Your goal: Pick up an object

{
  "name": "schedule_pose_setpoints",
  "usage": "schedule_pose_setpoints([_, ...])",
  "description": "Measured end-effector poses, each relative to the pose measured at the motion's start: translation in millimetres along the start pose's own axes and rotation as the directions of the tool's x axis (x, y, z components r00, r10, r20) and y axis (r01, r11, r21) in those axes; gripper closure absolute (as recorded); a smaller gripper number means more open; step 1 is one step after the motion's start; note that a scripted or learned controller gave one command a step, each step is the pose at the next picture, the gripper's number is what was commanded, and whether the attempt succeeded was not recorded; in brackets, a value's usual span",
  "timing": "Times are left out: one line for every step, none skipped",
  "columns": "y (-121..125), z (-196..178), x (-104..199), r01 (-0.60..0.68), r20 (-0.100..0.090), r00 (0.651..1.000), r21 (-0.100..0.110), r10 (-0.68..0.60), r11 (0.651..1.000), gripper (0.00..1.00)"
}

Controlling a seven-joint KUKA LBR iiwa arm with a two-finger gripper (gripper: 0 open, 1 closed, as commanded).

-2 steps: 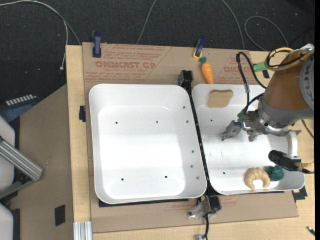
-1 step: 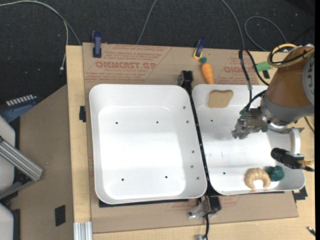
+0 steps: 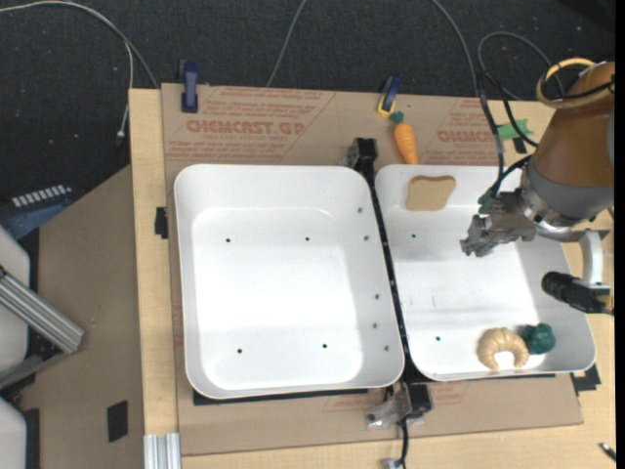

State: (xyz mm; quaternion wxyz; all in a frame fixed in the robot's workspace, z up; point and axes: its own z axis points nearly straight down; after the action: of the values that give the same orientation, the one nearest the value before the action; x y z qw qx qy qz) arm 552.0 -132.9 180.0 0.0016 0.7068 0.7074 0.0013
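The left bin [image 3: 283, 281] holds nothing to grasp, so every candidate lies in the right bin [image 3: 459, 291] or just beyond it. Along the right bin's far wall sits a flat tan piece shaped like a slice of bread [image 3: 430, 192], and past the rim on the cardboard bench [image 3: 244, 125] lies a small orange carrot [image 3: 405, 143], its long axis running roughly near-to-far. The gripper [image 3: 485, 237] hangs over the middle of the right bin, in its far half, with nothing visibly between its tips; whether it is spread or pressed together I cannot tell from this slant. The relation that counts: the bread slice lies just left of and a little farther than the gripper, close by, while the pale croissant [image 3: 502, 348] and the dark green lump [image 3: 537, 338] touching its right side lie toward the near wall, well apart from the tool and slightly to its right. By that reading the bread slice looks the shorter reach, though lying flat it may offer little to pinch; the croissant's rounded bulk seems the easier grip.
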Motion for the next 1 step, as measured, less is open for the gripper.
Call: schedule_pose_setpoints([1.0,-37.7,0.0,-0.001,0.000,1.000,0.000,0.001,1.000,1.00])
